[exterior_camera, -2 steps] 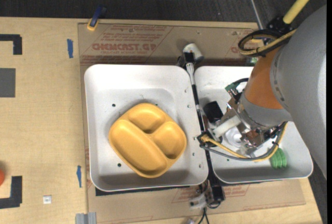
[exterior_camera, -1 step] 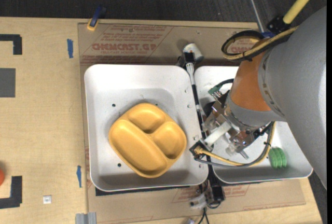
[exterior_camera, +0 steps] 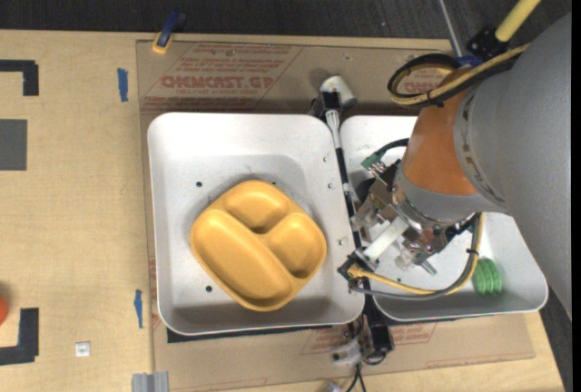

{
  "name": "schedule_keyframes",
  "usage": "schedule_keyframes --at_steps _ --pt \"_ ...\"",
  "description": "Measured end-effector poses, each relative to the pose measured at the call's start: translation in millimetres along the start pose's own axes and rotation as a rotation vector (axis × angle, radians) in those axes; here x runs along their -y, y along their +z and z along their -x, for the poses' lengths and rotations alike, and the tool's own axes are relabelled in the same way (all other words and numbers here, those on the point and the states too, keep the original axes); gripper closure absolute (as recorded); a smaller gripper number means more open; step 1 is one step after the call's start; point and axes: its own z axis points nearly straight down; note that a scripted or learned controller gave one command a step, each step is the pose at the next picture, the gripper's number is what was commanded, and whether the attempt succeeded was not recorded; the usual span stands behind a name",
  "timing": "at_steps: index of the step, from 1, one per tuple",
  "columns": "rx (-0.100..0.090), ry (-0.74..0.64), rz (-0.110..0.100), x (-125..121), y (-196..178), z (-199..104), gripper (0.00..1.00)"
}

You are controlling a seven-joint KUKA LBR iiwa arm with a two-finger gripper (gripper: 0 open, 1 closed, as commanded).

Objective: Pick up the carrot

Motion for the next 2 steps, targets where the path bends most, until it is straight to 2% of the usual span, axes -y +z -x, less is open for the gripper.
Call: schedule_keyframes --at_steps 1,2 --pt "-0.002 -0.064 0.004 -67 -1 -64 0.00" --pt "-0.001 0.012 0.000 0 0 -59 0.00"
